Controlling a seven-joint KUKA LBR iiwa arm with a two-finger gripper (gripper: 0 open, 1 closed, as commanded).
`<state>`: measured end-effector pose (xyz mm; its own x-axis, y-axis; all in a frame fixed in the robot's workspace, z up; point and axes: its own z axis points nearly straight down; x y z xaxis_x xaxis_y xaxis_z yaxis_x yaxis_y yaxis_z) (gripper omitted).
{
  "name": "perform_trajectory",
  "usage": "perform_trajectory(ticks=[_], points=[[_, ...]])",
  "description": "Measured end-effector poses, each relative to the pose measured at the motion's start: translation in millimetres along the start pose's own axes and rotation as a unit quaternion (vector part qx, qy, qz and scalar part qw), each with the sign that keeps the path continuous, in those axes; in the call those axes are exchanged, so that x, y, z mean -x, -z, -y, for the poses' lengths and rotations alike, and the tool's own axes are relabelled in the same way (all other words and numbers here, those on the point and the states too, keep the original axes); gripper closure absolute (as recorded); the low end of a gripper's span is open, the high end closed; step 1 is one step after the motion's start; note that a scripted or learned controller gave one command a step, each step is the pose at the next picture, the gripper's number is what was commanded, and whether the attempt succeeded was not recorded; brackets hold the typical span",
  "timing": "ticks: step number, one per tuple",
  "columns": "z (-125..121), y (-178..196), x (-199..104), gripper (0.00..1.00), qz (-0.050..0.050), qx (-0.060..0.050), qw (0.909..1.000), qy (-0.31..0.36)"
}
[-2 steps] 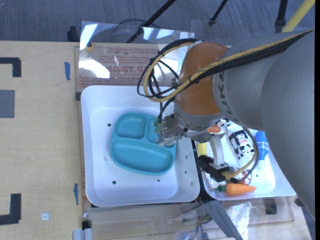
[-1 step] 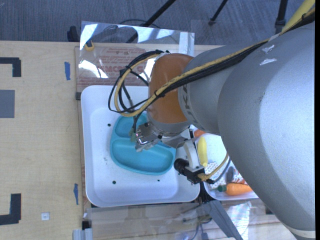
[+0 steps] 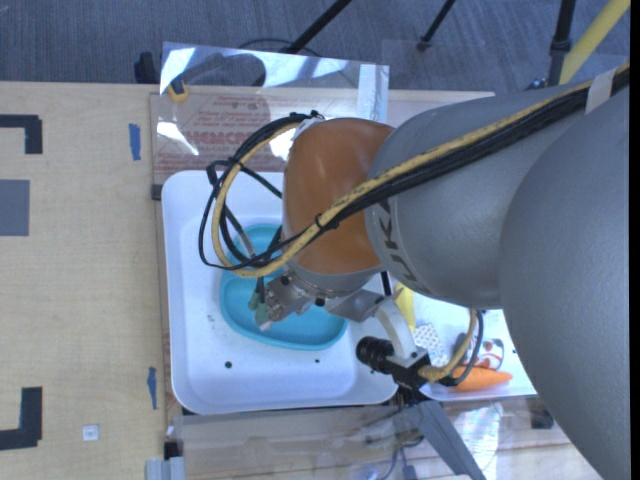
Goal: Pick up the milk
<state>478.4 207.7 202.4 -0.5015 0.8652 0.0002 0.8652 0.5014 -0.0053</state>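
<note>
I've got the grey arm with its orange band (image 3: 335, 203) down low over the left shallow white bin (image 3: 190, 298) on the pale wooden desk (image 3: 80, 268).
The gripper (image 3: 268, 306) sits right above a shallow blue plastic bowl (image 3: 300, 328) in that bin, but whether it is clenched or released I cannot tell from up here. I can't make out the milk. Peeking out under the arm in the right bin: an orange carrot-shaped toy (image 3: 487, 375) and a yellow banana-like piece (image 3: 405, 303).

A blue bowl (image 3: 300, 328) lies in the left white bin (image 3: 190, 298) on the wooden worktop (image 3: 80, 268), with an orange carrot-like piece (image 3: 484, 375) in the right bin.
</note>
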Motion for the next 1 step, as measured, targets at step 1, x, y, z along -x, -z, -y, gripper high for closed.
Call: perform_trajectory(ticks=[1], points=[[-4.0,-1.3,-7.1,1.0,0.0,-0.001,0.9933,0.115]])
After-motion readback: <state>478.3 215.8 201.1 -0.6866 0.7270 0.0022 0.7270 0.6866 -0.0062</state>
